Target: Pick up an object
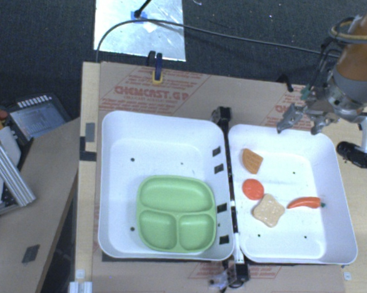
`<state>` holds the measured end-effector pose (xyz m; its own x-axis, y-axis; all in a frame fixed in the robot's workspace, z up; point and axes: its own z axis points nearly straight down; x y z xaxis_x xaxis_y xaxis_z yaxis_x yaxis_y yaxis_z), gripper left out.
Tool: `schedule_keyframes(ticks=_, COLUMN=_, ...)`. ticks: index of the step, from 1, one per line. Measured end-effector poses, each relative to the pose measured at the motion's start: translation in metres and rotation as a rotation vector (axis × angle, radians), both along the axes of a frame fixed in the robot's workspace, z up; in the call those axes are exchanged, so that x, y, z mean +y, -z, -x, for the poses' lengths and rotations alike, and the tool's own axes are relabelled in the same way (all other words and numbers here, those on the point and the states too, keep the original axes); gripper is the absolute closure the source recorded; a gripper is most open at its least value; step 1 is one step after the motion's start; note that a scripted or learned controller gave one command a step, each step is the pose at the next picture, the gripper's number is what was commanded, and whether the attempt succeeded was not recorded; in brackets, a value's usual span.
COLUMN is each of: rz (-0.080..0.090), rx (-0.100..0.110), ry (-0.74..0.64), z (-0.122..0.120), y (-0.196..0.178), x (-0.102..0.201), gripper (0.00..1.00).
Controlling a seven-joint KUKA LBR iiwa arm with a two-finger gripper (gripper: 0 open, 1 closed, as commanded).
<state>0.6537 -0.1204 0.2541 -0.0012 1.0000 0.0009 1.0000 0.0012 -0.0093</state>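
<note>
A divided plate (pixel 176 213) lies in the left bin (pixel 122 132). In the right bin (pixel 337 185), a bread slice (pixel 268 211) sits centre, tomato (pixel 253 189) at ten o'clock, carrot (pixel 304 202) at three, cracker (pixel 252 160) at eleven.

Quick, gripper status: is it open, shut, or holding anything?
Gripper: open, holding nothing, above the far rim of the right bin, apart from the food pieces lying in it.
</note>
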Motion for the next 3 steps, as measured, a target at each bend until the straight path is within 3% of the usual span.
schedule_keyframes(ticks=1, rz=0.001, rx=-0.011, ry=-0.002, z=-0.002, y=-0.007, x=0.000, gripper=0.00)
schedule_keyframes(ticks=3, rz=0.000, rx=-0.006, ry=-0.004, z=-0.008, y=0.116, x=0.009, gripper=0.00)
